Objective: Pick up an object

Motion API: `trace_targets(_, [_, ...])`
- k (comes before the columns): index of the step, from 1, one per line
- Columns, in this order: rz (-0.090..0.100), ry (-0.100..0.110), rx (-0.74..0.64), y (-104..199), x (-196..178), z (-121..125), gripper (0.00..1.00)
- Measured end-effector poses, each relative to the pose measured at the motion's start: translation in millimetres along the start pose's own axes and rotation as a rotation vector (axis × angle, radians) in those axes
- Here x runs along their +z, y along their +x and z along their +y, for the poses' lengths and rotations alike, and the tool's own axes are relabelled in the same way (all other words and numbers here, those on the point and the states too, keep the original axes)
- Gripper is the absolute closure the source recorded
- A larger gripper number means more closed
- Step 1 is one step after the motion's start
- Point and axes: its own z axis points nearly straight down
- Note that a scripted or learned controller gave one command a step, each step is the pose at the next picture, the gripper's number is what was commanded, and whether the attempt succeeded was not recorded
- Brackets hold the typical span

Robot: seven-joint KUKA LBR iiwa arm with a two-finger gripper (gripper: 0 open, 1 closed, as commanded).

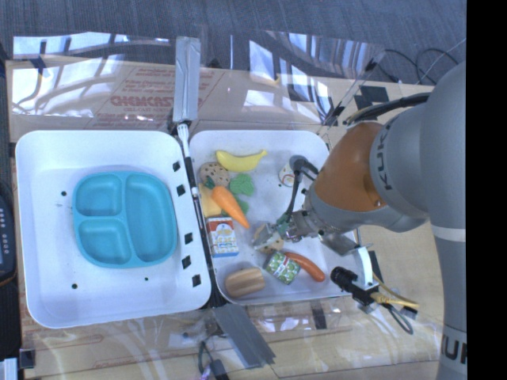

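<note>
With the gripper (273, 234) low in the right bin (317, 145), finger state indeterminable, one item, the can (281, 267) just below, should be isolated.

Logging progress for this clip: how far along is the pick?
Done: the arm has reached into the right bin, and its hand sits low among the toys. In hand: nothing I can confirm; no item visibly sits between the fingers. Left: grasping and lifting. The carrot, banana, hot dog and bread roll all lie in the bin.
</note>
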Motion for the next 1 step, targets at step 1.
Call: trace_targets(1, [0.0,-0.006,-0.073,70.9,-116.4,73.2,1.0])
